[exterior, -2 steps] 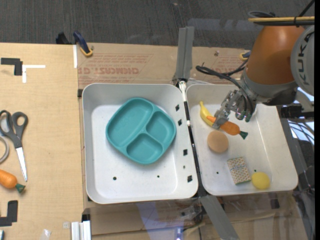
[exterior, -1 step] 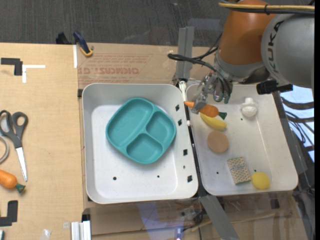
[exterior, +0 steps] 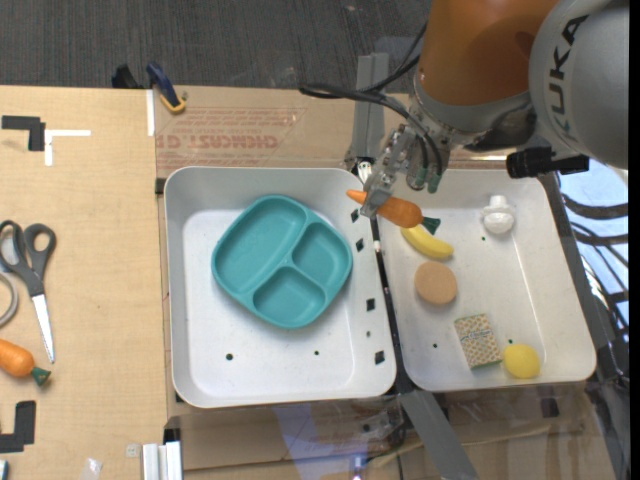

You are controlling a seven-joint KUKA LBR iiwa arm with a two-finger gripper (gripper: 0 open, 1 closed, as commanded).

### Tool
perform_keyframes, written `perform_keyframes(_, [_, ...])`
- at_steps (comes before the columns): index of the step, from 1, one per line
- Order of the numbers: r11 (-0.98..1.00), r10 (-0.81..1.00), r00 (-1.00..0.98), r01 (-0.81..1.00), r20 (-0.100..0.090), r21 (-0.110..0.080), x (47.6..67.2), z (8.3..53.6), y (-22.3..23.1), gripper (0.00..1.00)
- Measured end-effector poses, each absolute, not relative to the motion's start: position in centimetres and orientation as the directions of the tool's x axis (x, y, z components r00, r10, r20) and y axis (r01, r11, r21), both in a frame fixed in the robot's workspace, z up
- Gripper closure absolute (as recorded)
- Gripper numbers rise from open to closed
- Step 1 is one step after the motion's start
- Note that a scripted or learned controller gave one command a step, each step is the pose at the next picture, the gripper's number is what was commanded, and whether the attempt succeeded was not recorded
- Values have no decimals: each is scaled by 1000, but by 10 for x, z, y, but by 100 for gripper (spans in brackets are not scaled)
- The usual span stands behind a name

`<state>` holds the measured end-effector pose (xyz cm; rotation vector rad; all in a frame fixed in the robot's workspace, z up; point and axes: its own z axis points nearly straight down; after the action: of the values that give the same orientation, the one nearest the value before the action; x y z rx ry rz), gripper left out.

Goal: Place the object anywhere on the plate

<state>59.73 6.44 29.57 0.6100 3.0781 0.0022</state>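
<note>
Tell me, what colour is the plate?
Teal, a blue-green; the plate shows clearly in the camera view, in the left bin.

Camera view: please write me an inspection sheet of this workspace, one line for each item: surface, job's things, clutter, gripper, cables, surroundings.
Surface: two shallow white bins side by side, left bin and right bin, on a wooden bench.
Job's things: teal plate with three compartments lies in the left bin; toy carrot sits at the right bin's upper left edge, right under the gripper.
Clutter: right bin holds a banana, a tan round piece, a patterned block, a yellow ball and a white piece.
Gripper: gripper sits at the carrot; grasp cannot be told.
Cables: black cables run to the wrist.
Surroundings: scissors and a second carrot on the bench.
</note>
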Motion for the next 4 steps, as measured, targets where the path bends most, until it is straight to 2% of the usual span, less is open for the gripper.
perform_keyframes(1, [907,421,-907,421,-3,1,556,373,89,100])
perform_keyframes(2, [865,502,-865,502,-2,0,507,412,117,100])
perform_keyframes(3, [865,501,-865,501,-2,0,507,412,117,0])
perform_keyframes(4, [866,500,-866,500,-5,0,508,421,117,100])
